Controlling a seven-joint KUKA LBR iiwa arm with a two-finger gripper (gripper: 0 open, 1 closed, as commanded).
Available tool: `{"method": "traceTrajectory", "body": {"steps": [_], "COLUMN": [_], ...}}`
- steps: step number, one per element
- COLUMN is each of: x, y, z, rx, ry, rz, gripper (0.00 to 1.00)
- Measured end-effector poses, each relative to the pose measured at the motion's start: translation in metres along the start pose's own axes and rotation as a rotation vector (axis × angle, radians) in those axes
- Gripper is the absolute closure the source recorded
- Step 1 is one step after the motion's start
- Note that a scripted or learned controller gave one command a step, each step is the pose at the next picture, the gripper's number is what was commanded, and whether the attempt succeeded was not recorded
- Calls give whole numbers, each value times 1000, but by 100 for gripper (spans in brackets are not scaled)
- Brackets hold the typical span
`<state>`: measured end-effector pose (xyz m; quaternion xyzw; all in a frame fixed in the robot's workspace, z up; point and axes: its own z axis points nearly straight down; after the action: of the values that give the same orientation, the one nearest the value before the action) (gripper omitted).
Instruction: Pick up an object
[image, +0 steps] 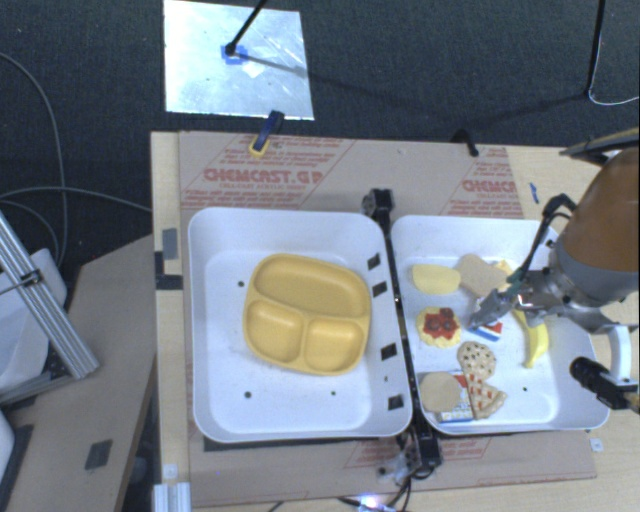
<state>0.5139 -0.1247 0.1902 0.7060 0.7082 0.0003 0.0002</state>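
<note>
The right bin (575, 400) holds several toy foods. A yellow wedge (436, 278) and a tan bread piece (478, 270) lie at the back, and a round tart with red topping (440, 326) sits left of centre. A cookie (476, 357), a pizza slice (488, 398) and a tan round (438, 390) lie toward the front. A banana (537, 344) lies on the right. My gripper (497, 306) reaches in from the right, low over a small red, white and blue item (487, 329) between the tart and the banana. Nothing is seen held.
The left bin (215, 300) holds a yellow divided tray (305, 312). A black hinge strip (395, 320) separates the bins. The grey arm with its orange band (605, 225) covers the right bin's far right side. Brown cardboard (330, 170) lies under both bins.
</note>
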Motion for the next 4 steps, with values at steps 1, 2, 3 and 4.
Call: {"method": "traceTrajectory", "body": {"steps": [1, 2, 3, 4], "x": [-80, -27, -65, -83], "y": [-28, 64, 135, 90], "z": [109, 103, 46, 87], "rx": [0, -11, -14, -3], "ry": [3, -2, -6, 0], "rz": [8, -8, -3, 5], "gripper": [0, 0, 0, 0]}}
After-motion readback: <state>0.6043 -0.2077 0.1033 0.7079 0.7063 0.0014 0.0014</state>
